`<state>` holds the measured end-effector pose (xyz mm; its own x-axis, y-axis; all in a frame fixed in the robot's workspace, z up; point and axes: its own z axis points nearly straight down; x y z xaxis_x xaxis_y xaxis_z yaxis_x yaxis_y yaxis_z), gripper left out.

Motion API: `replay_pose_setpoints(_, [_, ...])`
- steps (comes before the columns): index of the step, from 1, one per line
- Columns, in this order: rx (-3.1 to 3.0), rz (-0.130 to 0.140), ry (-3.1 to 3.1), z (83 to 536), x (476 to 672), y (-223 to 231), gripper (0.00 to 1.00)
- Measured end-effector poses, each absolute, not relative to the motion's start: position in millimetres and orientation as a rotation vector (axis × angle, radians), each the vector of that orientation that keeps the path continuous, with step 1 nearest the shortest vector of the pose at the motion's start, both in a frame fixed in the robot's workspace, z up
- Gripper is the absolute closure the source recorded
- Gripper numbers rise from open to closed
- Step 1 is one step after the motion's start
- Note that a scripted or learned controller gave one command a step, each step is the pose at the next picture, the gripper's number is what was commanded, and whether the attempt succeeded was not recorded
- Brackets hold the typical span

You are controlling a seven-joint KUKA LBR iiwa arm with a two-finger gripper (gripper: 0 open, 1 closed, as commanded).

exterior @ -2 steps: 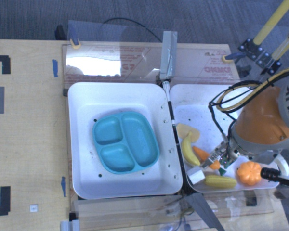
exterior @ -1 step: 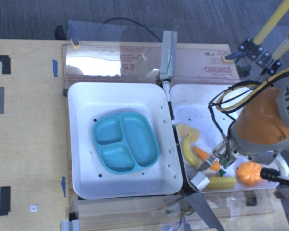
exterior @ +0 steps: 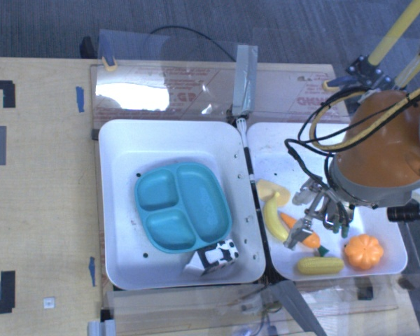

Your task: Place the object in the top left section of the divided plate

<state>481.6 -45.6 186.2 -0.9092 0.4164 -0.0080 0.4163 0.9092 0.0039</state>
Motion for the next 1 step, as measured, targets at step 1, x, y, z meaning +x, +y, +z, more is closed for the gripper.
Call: replay_pose_setpoints(1, [0.452,0.001,3.102,185.0,507.4,-73.1,0.00])
